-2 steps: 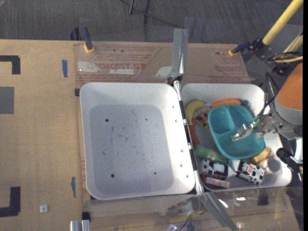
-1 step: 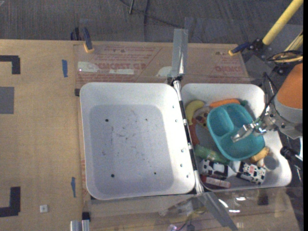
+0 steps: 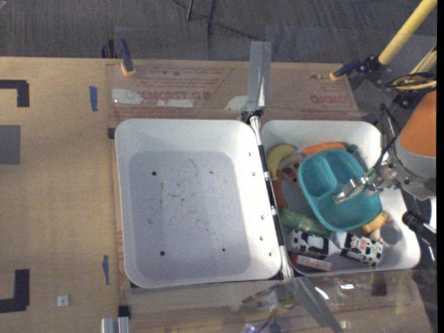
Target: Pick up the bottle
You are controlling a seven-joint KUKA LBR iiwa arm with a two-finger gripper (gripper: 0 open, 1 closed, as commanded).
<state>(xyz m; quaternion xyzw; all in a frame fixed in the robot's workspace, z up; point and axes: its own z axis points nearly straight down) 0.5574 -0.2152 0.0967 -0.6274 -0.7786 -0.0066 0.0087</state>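
Claw [image 3: 349, 191]: over the teal plastic divided tray [image 3: 338, 188]; finger spread cannot be told.
Bottle: the green plastic bottle [image 3: 303, 221] lies left and below.
Approach: it should clear the tray's rim first.

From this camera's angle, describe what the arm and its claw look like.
The arm enters at the right edge with a rounded orange section above a grey wrist. Dark cables loop beside it. From the wrist, the claw extends as slim, shiny metal fingers with a small greenish tint near their base, seen over the teal divided tray. I can make out no markings at this resolution.
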